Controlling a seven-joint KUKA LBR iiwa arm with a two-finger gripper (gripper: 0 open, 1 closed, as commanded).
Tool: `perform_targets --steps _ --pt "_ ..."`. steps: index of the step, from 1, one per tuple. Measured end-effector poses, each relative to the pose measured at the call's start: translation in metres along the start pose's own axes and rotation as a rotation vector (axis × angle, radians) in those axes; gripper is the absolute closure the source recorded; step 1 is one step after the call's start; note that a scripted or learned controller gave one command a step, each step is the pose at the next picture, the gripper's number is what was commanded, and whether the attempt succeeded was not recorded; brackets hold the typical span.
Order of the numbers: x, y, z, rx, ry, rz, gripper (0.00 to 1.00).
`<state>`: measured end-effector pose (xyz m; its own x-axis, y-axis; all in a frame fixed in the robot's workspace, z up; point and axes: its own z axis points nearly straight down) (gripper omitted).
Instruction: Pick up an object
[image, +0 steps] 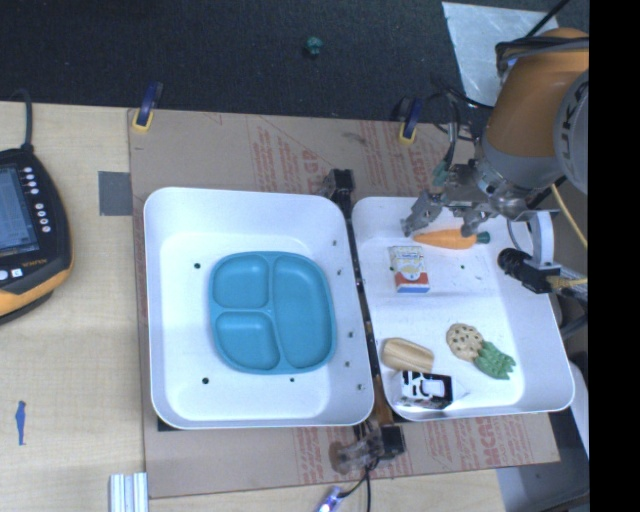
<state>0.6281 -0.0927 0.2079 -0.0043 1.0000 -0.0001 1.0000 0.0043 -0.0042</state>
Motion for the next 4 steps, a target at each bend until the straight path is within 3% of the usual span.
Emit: perform_targets --steps 1,2,3,4 --pt "-0.013 0.000 0.098 0.002 -0.002 0.000 0.00" --pt "-0.003 -0.003 0.116 0.002 -0.001 -0.001 0.00" --pt "-0.004 -0.003 0.106 0.004 -0.002 -0.003 1.00" --pt "0.041 -0.002 0.015 -0.002 0.000 0.000 1.00"
